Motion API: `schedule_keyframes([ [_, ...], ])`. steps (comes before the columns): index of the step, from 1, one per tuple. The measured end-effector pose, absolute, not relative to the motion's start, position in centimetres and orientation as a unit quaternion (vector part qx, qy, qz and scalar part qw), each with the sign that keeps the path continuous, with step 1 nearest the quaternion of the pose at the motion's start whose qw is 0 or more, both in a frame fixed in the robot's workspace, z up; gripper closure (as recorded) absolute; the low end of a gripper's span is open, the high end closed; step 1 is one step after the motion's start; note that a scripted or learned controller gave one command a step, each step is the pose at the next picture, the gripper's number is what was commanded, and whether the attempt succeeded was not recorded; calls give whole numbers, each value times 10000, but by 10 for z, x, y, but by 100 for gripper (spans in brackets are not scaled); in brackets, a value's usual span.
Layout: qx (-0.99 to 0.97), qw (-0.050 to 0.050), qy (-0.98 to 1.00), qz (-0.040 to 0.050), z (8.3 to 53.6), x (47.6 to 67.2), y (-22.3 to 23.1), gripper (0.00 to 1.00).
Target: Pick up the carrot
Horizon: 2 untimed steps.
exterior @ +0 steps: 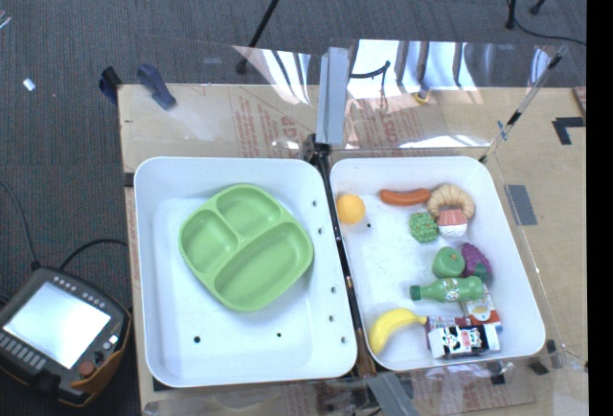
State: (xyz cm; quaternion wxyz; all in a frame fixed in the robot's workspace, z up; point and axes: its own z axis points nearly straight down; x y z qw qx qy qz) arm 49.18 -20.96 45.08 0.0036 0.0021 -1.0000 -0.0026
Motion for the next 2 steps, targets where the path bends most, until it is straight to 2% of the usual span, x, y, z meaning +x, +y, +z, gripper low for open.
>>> schedule_keyframes([
  [1, -75, -81, -9999, 26, 402, 489, -203, 100],
  [2, -467, 6, -9989, -12, 304, 491, -211, 100],
])
